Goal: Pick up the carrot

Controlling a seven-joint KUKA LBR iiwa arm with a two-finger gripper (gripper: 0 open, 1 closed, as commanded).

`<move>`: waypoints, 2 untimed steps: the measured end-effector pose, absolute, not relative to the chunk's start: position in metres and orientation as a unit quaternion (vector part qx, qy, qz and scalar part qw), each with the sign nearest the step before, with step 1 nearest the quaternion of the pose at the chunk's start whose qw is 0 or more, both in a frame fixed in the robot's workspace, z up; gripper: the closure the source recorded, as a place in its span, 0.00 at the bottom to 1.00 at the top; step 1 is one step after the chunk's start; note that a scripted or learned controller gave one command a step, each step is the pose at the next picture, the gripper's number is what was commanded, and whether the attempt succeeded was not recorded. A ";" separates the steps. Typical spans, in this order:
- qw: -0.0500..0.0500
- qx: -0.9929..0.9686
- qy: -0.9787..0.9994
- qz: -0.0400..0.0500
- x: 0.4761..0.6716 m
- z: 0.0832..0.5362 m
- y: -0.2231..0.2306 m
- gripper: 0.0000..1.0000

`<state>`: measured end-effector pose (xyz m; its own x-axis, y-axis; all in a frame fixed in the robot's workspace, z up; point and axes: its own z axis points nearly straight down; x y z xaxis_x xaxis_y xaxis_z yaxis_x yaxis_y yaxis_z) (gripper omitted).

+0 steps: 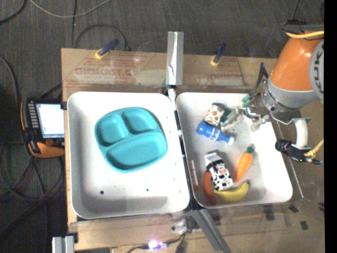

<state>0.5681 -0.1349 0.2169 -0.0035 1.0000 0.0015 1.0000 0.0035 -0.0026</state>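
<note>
In the right-hand bin I can see everything I have to work around. The carrot lies near the middle of that bin's right half, tilted a little, green top toward the far side and tip pointing down toward the banana. The two look nearly touching at the carrot's lower end. To the carrot's left stands a small black-and-white carton, close but apart from it, and a reddish object I cannot make out lies against the banana's left end. Farther back are a blue bottle and a small printed cup. I judge the clutter is simply how the bin was loaded; the carrot's right flank is bare, which gives me the cleanest approach.

The left bin holds a teal divided plate, well away from the job.

The arm reaches in from the right over the bin's far right corner. The gripper points left, toward the cup and bottle, well short of the carrot. Whether it is released or clenched I cannot tell, and nothing shows in it. I reckon the pick has not begun.
</note>
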 end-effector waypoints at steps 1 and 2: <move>0.001 -0.673 -0.739 0.001 0.519 0.156 -0.204 0.00; -0.006 -0.636 -0.772 -0.002 0.510 0.091 -0.191 0.00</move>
